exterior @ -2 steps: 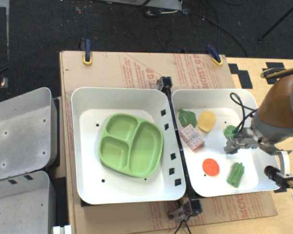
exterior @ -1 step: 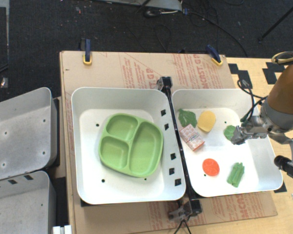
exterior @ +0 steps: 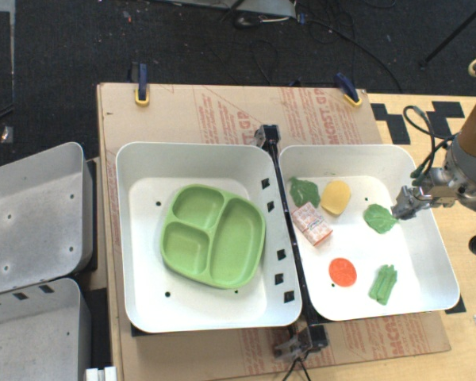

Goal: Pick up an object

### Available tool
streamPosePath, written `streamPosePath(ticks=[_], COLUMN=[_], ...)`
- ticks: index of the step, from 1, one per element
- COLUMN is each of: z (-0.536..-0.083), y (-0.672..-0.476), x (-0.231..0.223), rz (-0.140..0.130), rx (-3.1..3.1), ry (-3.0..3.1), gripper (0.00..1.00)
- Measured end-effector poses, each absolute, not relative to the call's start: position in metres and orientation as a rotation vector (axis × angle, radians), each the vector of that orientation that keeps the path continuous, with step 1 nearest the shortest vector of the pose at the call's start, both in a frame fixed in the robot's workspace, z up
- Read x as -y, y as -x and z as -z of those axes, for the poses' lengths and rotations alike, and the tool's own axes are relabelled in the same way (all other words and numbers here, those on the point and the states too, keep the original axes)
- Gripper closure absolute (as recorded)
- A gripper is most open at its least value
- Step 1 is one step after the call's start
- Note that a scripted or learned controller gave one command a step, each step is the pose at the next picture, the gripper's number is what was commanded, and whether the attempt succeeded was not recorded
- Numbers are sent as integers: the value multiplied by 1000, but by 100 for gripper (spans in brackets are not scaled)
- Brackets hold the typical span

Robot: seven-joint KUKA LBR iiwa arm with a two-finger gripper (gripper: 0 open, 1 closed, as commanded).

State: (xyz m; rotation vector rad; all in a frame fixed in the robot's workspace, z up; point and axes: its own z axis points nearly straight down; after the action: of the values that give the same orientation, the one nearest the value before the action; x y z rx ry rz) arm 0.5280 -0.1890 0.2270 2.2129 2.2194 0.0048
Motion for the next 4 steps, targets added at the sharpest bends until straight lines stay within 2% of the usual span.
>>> streamPosePath(ticks=[1,2,3,4], z=[-280,-263,-265,-263], y=[-529,-529,-535,-526], x=[189,133,76,25], rz=[-4,0,-1,0], rx=[-2220,-2230,-2230,-2232], ry=[-2214,-2216,-2214,-2214], gripper=[100,100,100,100])
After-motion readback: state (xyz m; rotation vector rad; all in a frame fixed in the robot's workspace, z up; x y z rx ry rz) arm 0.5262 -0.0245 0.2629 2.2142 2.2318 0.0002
